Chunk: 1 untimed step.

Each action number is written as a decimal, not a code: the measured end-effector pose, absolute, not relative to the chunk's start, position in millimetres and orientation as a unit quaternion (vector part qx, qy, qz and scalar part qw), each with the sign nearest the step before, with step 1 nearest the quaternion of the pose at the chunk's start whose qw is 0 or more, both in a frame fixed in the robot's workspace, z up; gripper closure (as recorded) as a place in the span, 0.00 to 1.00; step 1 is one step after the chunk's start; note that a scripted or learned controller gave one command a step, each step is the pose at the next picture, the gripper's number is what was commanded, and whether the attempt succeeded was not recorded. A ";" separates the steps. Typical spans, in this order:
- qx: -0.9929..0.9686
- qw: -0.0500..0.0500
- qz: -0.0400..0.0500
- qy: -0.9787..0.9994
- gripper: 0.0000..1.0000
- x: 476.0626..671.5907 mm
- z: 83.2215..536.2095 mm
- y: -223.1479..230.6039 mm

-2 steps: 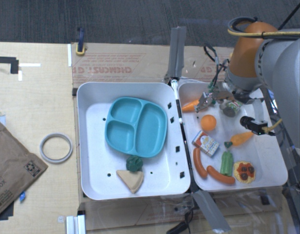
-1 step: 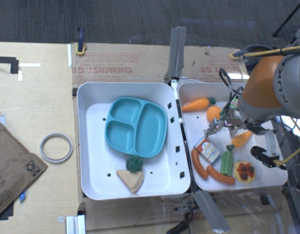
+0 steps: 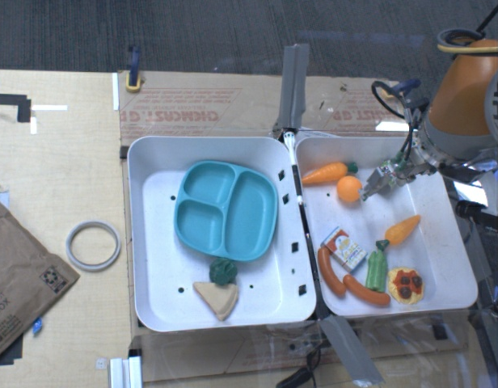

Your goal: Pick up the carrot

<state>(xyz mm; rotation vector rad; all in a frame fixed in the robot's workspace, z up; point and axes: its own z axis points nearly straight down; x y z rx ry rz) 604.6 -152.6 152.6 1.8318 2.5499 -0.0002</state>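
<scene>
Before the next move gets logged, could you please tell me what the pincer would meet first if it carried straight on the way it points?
Probably the orange ball: the pincer points left at it, though depth is unclear.

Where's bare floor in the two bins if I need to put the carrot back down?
Left bin: bare strips left of the blue tray and right of the bread slice. Right bin: one patch between the orange ball, the small box and the lower carrot. Its front is crowded with sausages, green bottle and pizza. The gripper hovers beside the ball.

Carrot (image 3: 325,173) in right bin (image 3: 457,225), plate (image 3: 226,210) in left bin (image 3: 152,241).
</scene>
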 end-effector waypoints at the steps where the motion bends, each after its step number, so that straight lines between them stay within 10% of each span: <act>1: 0.560 0.001 0.000 0.829 0.00 607.5 117.7 -136.0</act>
